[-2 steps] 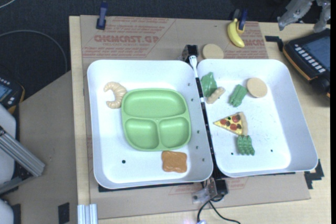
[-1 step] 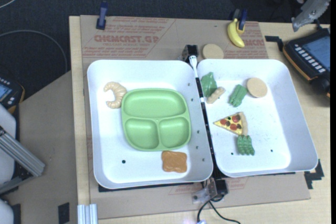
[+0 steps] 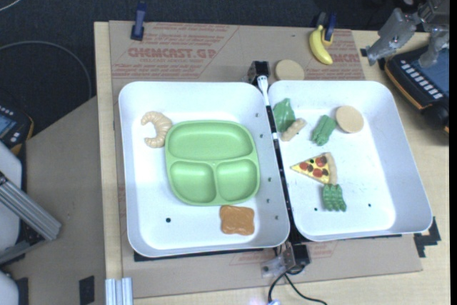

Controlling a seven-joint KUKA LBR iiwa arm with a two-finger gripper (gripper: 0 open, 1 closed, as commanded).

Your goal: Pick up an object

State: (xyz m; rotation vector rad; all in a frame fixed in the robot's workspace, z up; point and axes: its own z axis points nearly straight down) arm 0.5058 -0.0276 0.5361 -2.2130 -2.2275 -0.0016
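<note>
The left bin [image 3: 136,153] holds a green divided plate [image 3: 213,161], a tan croissant [image 3: 155,126] at its upper left and a brown toast piece [image 3: 237,219] below it. In the right bin [image 3: 400,175] lie a pizza slice [image 3: 316,168], a round cookie [image 3: 349,119], a green pepper [image 3: 283,113], a small tan piece [image 3: 293,128], a dark green vegetable [image 3: 323,128] and a green leafy piece [image 3: 333,197]. My gripper [image 3: 400,36] sits at the far upper right, beyond the right bin's back corner, well away from every object.
A yellow banana [image 3: 321,46] and a round tan disc [image 3: 289,70] lie on the cardboard behind the bins. A dark keypad device [image 3: 421,82] rests at the right edge. Blue clamps [image 3: 138,20] hold the cardboard's back edge.
</note>
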